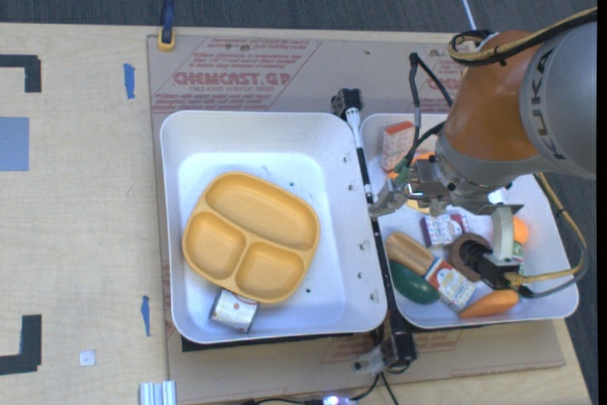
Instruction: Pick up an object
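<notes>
Over the right-hand shallow white bin (560, 303), low at its left wall, sits the two-finger gripper (406, 190); metal parts cluster there, but whether the jaws are spread or pressed together cannot be told from this slanted view, and nothing can be seen pinched between them.

Just below the tool lie the candidates for picking: a tan bread-roll-shaped toy (410, 251), a dark green rounded toy (414, 285) touching it, a small red-and-white packet (442, 228), an orange carrot-like piece (489, 303) near the front edge, and a white-and-orange carton (396, 140) at the bin's back. They lie crowded, several touching.

To do this step well, the program would probably best choose a piece with free sides, such as the tan roll, centre the tool over it, and descend straight so the neighbours are not nudged aside.

Behind the gripper, the grey arm's orange band (488, 109) hangs above the bin's middle, the arm reaching in from the right with its wrist bent downward.

Next door, the left white bin (180, 133) holds a yellow three-compartment plastic tray (251, 237) and a small silver-white box (233, 310) at the tray's front edge.
</notes>
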